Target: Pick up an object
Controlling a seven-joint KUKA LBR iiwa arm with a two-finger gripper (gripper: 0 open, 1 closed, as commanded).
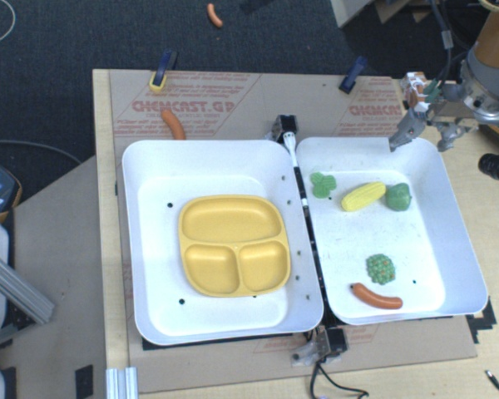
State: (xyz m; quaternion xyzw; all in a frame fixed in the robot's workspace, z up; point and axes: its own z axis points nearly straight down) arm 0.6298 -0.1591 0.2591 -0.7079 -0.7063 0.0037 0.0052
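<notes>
I'm looking down on a robotics lab bench, not a kitchen. Two shallow white bins [141,223] sit side by side on a brown board [233,98] printed with red lettering, pinned at its far edge by clamps [160,71]. The food is toy food — a plastic corn cob [363,195] and a sausage [377,297] in the right bin, a yellow divided tray [233,245] in the left. Loose cables [328,381] trail off the near edge, dark carpet [83,23] lies beyond the bench, and the grey arm's gripper [422,134] reaches in from the right.
</notes>
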